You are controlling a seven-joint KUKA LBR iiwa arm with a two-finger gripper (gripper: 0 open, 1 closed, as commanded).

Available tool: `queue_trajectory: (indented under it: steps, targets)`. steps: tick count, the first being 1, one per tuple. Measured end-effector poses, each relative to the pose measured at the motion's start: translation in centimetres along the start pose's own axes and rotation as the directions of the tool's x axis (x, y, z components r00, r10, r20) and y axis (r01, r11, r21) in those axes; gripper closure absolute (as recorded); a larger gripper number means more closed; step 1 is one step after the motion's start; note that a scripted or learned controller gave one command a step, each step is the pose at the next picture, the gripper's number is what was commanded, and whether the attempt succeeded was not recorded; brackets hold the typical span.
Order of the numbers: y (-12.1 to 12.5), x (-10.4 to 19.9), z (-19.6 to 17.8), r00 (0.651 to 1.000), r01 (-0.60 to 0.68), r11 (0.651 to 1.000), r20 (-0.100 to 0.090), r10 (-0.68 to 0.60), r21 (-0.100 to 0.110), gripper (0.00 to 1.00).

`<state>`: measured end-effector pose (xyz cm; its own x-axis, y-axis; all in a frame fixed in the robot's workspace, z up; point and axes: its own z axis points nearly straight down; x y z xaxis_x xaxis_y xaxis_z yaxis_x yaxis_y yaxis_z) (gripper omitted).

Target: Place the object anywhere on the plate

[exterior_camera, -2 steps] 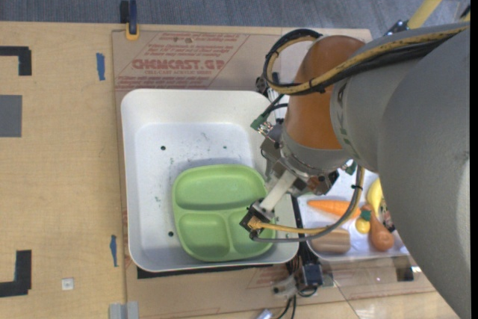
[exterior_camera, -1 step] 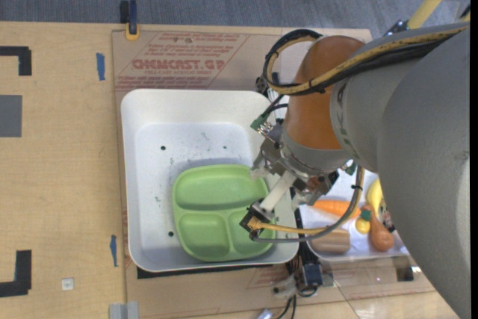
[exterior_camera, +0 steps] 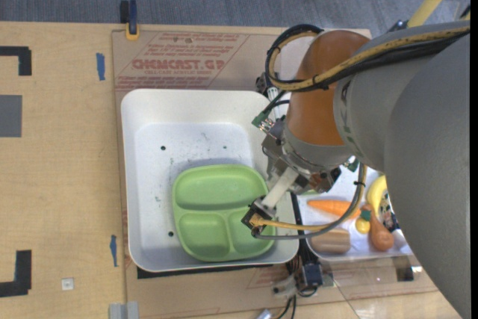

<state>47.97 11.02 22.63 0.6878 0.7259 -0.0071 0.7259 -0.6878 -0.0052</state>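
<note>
Green plate (exterior_camera: 216, 209) lies lower centre of frame, in left bin's (exterior_camera: 142, 160) lower-right part, edge close to bin rim; bare floor above and left. Gripper (exterior_camera: 302, 177) over plate's right edge, open/closed can't tell. Carrot (exterior_camera: 328, 205) and banana (exterior_camera: 377, 194) in right bin (exterior_camera: 366, 252), lower right.

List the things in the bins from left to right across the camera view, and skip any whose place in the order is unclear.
green divided plate → orange carrot → yellow curved piece. The tan piece sits below the carrot at the same place across, so it is left out.
</note>
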Motion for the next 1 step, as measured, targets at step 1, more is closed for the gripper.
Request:
queue_trajectory:
  steps: [1]
  targets:
    - [-0.01,-0.01,0.03,1.0,0.0,1.0,0.001,0.0,0.0,0.0]
